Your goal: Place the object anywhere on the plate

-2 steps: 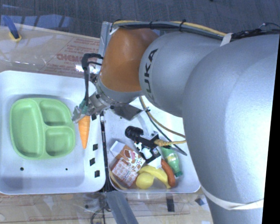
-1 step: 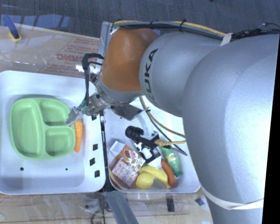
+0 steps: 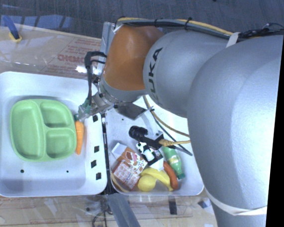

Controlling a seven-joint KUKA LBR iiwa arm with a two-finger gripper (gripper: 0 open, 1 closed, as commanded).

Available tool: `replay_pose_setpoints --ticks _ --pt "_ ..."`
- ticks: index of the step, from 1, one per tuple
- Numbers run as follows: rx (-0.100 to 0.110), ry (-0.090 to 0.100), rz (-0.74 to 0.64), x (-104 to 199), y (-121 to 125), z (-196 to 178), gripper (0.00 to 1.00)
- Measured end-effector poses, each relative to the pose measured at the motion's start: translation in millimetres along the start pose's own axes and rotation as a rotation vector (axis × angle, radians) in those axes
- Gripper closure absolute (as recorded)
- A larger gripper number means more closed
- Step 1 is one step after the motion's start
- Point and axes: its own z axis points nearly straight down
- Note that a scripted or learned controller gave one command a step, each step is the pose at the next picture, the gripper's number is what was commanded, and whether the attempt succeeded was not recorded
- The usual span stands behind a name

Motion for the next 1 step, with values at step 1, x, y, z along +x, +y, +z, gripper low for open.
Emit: replay_pose_setpoints --ticks 1 --pt "-0.007 -0.004 -0.324 20.5 -0.9 -31.2 1.0"
